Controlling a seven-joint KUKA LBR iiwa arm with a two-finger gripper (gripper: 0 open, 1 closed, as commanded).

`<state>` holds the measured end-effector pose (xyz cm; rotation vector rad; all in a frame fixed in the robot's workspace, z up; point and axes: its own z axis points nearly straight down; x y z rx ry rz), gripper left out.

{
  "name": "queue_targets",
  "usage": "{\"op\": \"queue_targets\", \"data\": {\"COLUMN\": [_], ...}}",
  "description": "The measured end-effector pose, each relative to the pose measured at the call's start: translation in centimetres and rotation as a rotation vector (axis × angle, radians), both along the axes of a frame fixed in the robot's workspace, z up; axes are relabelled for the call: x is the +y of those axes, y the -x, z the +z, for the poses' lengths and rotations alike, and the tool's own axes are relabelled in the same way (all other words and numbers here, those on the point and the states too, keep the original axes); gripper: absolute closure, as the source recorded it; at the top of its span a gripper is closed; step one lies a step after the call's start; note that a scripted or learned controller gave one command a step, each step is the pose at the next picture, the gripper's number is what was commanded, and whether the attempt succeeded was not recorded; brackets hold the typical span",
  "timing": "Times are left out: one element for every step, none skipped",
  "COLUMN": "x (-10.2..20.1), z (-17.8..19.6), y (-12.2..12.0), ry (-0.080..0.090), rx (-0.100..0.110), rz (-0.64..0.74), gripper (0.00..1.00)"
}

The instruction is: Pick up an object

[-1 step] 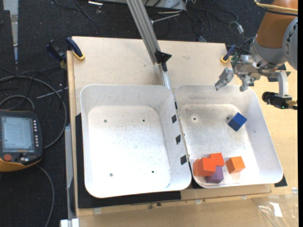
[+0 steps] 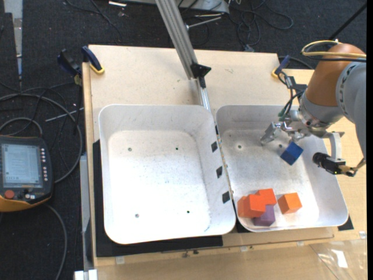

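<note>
Looking down at a slant, the right bin (image 2: 326, 182) holds a blue cube (image 2: 291, 153) mid-floor, with two orange blocks (image 2: 257, 203) (image 2: 289, 203) and a purple block (image 2: 266, 216) near its front wall. The left bin (image 2: 111, 156) sits beside it. The gripper (image 2: 284, 129) hangs just above the blue cube; whether it grips the cube cannot be told. The cube looks tilted.
</note>
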<state>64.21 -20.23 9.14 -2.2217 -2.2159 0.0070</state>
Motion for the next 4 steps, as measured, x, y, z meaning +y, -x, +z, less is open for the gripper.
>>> {"op": "queue_targets", "data": {"x": [2.1,-2.0,-1.8,3.6], "z": [6.2,0.2,1.5,12.4], "y": [1.6,3.6,3.3,-0.1], "ry": [0.000,0.001,0.001,0.001], "rx": [-0.010,-0.004,-0.009,-0.016], "rz": [0.005,-0.001,0.002,0.010], "gripper": [0.00,0.00,1.00,1.00]}}
